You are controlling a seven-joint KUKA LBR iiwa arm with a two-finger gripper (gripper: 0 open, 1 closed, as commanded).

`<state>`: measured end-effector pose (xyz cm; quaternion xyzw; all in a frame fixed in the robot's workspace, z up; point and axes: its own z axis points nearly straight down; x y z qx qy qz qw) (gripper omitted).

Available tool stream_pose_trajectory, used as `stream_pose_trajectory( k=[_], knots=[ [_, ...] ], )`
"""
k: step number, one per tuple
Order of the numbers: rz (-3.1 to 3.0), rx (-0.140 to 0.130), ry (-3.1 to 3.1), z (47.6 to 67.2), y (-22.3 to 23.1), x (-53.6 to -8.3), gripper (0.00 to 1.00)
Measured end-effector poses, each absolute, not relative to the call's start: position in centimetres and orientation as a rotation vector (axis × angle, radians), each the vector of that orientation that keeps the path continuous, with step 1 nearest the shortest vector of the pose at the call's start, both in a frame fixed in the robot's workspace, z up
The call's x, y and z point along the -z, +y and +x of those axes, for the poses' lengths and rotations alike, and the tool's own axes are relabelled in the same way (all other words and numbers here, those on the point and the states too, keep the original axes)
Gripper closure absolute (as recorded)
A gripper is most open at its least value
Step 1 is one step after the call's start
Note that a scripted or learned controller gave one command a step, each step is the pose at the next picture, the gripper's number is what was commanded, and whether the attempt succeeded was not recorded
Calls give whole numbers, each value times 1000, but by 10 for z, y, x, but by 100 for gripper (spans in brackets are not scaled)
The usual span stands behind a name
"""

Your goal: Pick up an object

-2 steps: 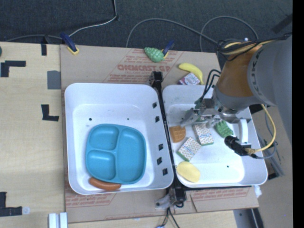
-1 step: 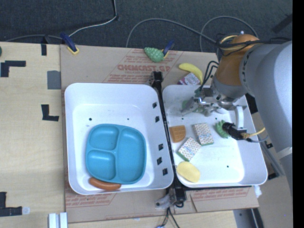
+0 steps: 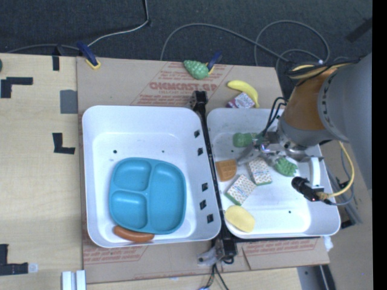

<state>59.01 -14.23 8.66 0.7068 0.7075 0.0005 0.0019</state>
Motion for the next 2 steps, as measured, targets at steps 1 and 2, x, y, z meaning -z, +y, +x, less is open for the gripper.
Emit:
stream_pose_trajectory(
  k=[1,2],
  knots=[
    [2218,-1,2220,590,-142,-96,100],
    [2218,-1,2226,581,-36,-184,100]
  ],
)
